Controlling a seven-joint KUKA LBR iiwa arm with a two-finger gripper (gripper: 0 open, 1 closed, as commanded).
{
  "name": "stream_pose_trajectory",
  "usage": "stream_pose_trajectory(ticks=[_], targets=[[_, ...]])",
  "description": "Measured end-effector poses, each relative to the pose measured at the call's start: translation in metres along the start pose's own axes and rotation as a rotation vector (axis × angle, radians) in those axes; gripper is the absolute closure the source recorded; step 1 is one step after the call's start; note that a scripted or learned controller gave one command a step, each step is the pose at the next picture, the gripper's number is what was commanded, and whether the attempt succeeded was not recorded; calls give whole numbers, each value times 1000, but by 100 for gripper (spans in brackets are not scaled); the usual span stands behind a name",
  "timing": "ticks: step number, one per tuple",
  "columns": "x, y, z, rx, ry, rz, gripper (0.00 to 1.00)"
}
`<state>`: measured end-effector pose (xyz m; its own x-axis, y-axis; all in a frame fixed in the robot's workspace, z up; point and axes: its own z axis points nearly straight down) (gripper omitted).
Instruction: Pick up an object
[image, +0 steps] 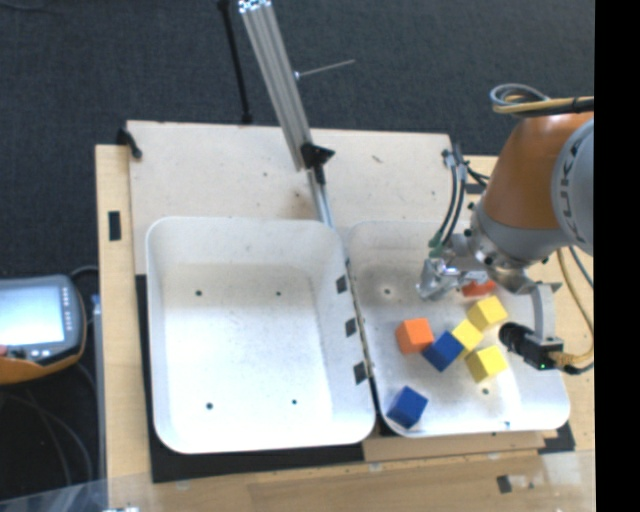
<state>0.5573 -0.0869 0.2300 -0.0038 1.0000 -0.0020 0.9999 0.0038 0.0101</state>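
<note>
My gripper (447, 277) hangs low over the right bin (385, 260), in its upper middle part. Just below it lies a cluster of blocks: an orange cube (414, 335), a blue cube (443, 351), and three yellow cubes (487, 312), (467, 334), (486, 363). A small red-orange piece (478, 289) peeks out beside the gripper, partly hidden by the wrist. Another blue cube (407, 405) sits alone near the bin's front left corner. Nothing shows between the fingers.
The left bin (250, 330) lies beside the right one. A slanted aluminium post (285, 95) rises from behind the bins' shared wall. Cables and a black connector (527, 345) trail from the arm over the right bin's right side. A small monitor (38, 320) sits at far left.
</note>
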Motion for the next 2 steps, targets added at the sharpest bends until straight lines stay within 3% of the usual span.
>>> stream_pose_trajectory(ticks=[1,2], targets=[[0,-2,5,9,0,-1,0],[-1,-1,-6,7,-1,-10,100]])
